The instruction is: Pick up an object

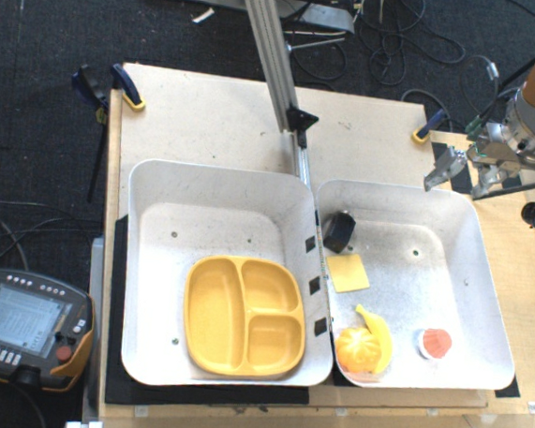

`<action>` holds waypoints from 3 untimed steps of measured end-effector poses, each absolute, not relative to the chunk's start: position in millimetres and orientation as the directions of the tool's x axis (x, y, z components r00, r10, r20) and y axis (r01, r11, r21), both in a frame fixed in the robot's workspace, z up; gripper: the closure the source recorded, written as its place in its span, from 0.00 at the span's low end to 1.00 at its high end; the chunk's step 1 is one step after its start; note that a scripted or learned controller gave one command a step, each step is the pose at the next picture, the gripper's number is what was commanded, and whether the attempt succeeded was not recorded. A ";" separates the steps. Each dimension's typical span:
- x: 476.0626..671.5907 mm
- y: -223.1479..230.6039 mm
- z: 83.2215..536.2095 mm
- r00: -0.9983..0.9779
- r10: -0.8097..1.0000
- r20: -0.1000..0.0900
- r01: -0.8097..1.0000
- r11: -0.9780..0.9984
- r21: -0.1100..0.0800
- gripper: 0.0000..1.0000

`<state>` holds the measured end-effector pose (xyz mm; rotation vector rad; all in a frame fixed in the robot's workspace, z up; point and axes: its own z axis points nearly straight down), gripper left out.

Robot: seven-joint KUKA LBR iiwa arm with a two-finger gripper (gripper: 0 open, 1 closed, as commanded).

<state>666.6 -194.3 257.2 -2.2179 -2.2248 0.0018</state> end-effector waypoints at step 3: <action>665.0 -190.4 150.9 -0.001 1.000 0.001 1.000 0.001 -0.007 0.00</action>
